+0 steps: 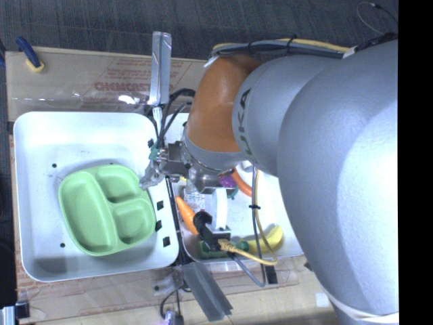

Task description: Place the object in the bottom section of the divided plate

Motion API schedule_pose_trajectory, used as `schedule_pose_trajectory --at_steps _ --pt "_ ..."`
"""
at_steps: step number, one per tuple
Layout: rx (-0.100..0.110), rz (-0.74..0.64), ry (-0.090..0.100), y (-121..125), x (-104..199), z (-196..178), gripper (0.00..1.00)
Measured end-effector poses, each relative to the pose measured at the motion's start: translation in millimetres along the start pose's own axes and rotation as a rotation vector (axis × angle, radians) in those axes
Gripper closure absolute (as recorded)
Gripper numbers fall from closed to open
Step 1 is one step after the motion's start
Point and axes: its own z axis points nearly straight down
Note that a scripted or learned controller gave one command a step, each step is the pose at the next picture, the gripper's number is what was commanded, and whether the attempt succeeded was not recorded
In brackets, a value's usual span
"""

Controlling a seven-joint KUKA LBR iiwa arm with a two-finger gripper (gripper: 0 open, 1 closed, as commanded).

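A light green divided plate (107, 208) with three sections lies in the left white bin (40, 141); all its sections look bare. My gripper (194, 196) hangs below the orange wrist band over the left part of the right bin (287, 249), just right of the wall between the bins. An orange carrot-like object (185, 213) lies in the right bin beside the gripper, at its lower left. The arm's bulk hides most of the right bin.
An orange piece (243, 183) with a bit of purple beside it and a yellow object (273, 235) lie further right in the right bin, partly under the arm. A metal bar (161, 66) stands behind the bins. A blue-and-yellow clip (30, 54) sits at the bench's far left corner.
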Motion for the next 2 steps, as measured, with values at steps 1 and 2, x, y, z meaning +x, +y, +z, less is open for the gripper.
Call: schedule_pose_trajectory --at_steps 1,2 --pt "0.006 -0.008 -0.002 0 1 -8 1.0" --pt "0.002 0.139 0.0 -24 -36 36 1.0"
